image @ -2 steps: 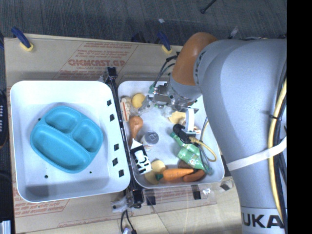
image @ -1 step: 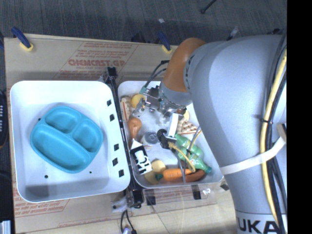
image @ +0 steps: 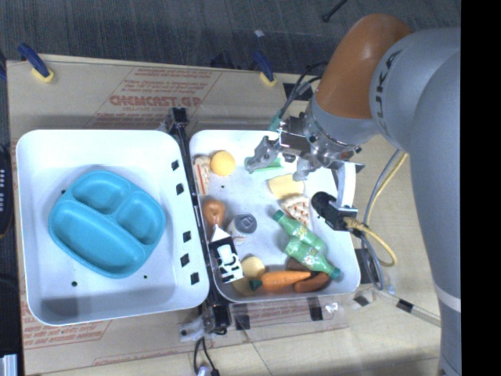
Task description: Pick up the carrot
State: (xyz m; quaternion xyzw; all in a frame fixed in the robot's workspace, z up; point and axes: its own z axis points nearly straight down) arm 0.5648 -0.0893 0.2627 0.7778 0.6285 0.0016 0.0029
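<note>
The orange carrot (image: 283,279) lies along the front wall of the right bin (image: 235,143), between a pale round food piece (image: 252,267) and a reddish-brown sausage (image: 312,283). My gripper (image: 280,165) hangs over the far part of that bin, well behind the carrot. Its two grey fingers (image: 257,161) stand apart, so it is open. A small green thing (image: 274,160) shows between them, but I cannot tell whether it lies in the bin below.
The right bin also holds a yellow ball (image: 223,163), a cheese wedge (image: 283,185), a pizza slice (image: 296,208), green bottles (image: 302,240), a grey disc (image: 246,224) and a black-and-white piece (image: 225,258). A blue divided plate (image: 107,222) sits in the left bin (image: 31,163).
</note>
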